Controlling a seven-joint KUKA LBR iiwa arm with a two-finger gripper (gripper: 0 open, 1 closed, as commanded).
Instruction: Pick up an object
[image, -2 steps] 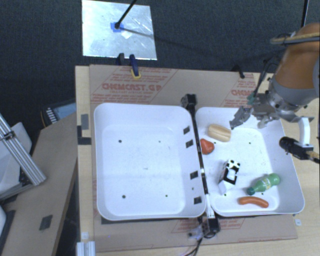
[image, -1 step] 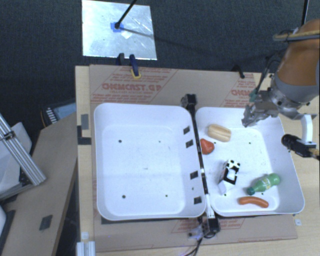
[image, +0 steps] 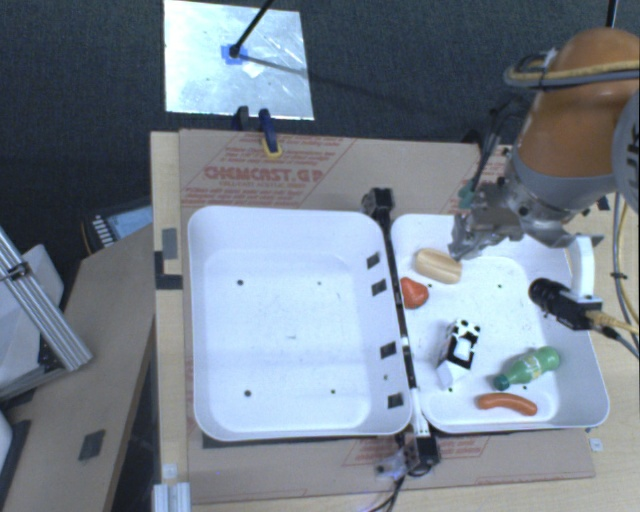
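Camera view: bread roll (image: 437, 265) just beneath gripper (image: 462, 247).

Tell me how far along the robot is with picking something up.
Nothing looks picked yet. The gripper is low in the right bin, just above the tan bread roll, so a grab there seems under way. The green bottle, sausage and red piece lie untouched. Gripping and lifting remain.
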